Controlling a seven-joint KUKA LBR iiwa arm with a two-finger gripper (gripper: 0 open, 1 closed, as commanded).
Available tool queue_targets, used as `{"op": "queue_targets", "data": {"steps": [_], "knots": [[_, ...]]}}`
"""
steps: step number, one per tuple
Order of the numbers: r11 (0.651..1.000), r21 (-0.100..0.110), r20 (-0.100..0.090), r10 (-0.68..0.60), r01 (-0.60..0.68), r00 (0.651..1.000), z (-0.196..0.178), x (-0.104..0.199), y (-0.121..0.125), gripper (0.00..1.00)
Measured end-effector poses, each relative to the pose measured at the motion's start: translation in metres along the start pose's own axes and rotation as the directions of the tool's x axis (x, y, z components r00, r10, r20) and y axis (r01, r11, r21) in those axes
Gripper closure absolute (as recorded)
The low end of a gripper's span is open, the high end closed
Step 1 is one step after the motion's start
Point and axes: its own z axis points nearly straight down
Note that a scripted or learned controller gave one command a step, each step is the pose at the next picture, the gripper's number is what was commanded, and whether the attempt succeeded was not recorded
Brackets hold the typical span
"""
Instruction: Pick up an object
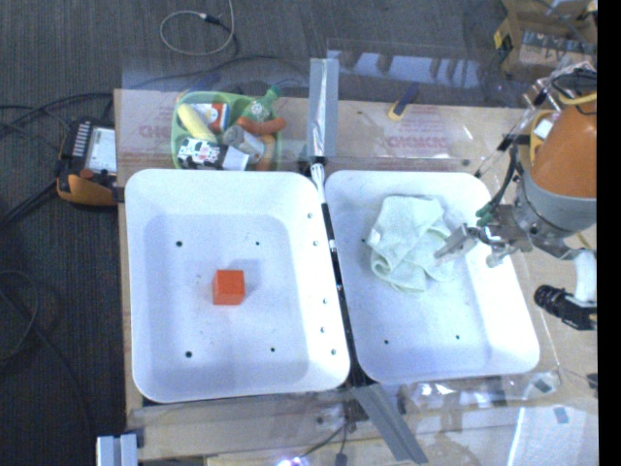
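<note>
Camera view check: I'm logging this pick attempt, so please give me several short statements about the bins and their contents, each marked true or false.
1. A small orange-red cube lies in the left white bin. True.
2. A crumpled pale green cloth lies in the right white bin. True.
3. The cube touches the cloth. False: they lie in separate bins.
4. The gripper is over the left bin. False: it is over the right bin, at the cloth's right edge.
5. The green basket of small items sits inside a bin. False: it stands behind the left bin.

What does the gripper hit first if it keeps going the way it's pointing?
Probably the pale green cloth in the right bin: the gripper points left at its edge. Height above it is unclear.
</note>
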Motion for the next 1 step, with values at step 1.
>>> {"op": "queue_targets", "data": {"steps": [1], "knots": [[0.995, -0.001, 0.004, -0.096, 0.096, 0.995, 0.017, -0.0235, 0.0449, 0.0]]}}
